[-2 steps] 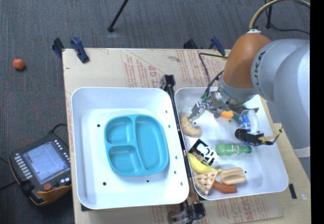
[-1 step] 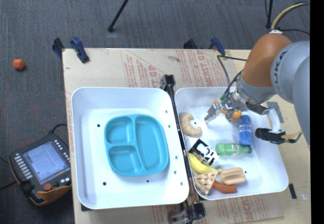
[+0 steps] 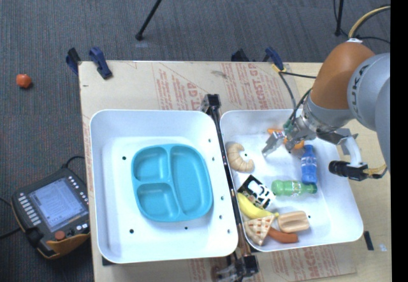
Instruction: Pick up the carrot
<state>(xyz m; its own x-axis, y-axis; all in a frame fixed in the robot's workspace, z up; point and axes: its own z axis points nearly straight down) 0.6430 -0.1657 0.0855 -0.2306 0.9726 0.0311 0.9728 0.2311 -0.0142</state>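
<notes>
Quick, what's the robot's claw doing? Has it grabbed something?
Gripper: in the right bin, closed on a small orange piece, likely the carrot.

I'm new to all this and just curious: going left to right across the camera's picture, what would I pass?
Small red ball on the carpet → handheld controller → blue divided plate → croissant → green bottle → blue bottle → robot arm.

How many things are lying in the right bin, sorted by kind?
Bottles: 2, blue bottle and green bottle
Toy foods: 6, croissant, banana, pizza slice, hot dog, sausage, carrot
Black-and-white toy: 1
Total: 9
</notes>
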